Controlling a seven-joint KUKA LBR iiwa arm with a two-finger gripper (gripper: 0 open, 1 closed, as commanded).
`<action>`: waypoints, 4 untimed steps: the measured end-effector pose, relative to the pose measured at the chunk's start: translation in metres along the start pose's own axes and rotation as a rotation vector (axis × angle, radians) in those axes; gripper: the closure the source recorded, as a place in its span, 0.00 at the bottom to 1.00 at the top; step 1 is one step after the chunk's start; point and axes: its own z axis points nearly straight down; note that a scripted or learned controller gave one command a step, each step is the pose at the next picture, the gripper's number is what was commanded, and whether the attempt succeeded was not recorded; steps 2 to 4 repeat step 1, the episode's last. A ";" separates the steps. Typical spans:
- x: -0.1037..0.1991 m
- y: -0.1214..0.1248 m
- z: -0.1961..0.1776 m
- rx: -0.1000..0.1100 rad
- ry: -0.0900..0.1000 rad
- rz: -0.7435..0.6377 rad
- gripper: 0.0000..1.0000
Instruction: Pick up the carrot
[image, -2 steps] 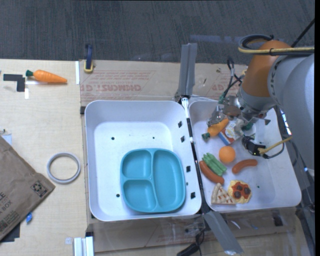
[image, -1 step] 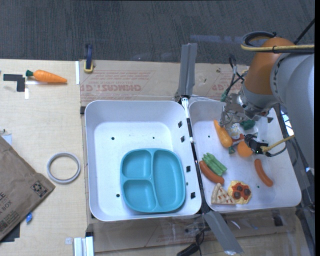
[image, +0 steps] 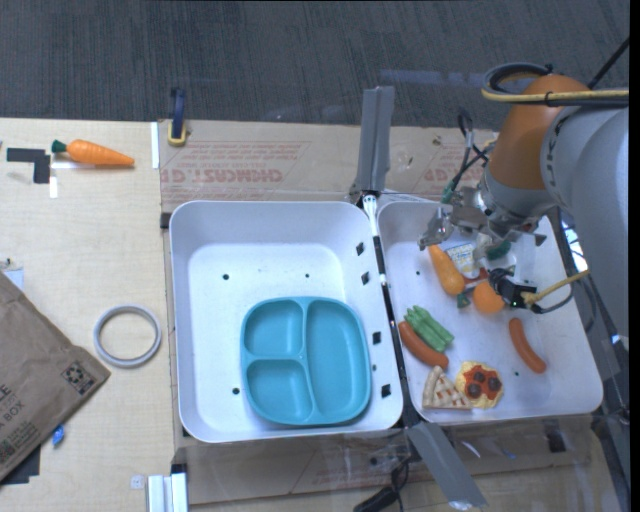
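Observation:
An orange carrot (image: 447, 269) lies slanted in the upper part of the right bin (image: 570, 395). My gripper (image: 467, 232) hangs right over the carrot's upper end, reaching down from the grey arm with its orange band (image: 525, 140). The wrist and its cables hide the spot where gripper and carrot meet. A second carrot (image: 95, 154) with a green top lies on the bench at the far left, outside both bins.
The right bin also holds an orange fruit (image: 487, 298), a sausage (image: 527, 345), green beans (image: 429, 325), a hot dog (image: 423, 346) and pizza pieces (image: 463, 385). A teal divided plate (image: 305, 360) sits in the left bin (image: 200, 300). A tape ring (image: 127, 334) lies on the bench.

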 end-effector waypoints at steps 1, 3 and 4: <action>-0.013 -0.020 -0.028 0.024 -0.003 0.246 0.00; -0.013 -0.020 -0.028 0.024 -0.003 0.246 0.00; -0.013 -0.020 -0.028 0.024 -0.003 0.246 0.00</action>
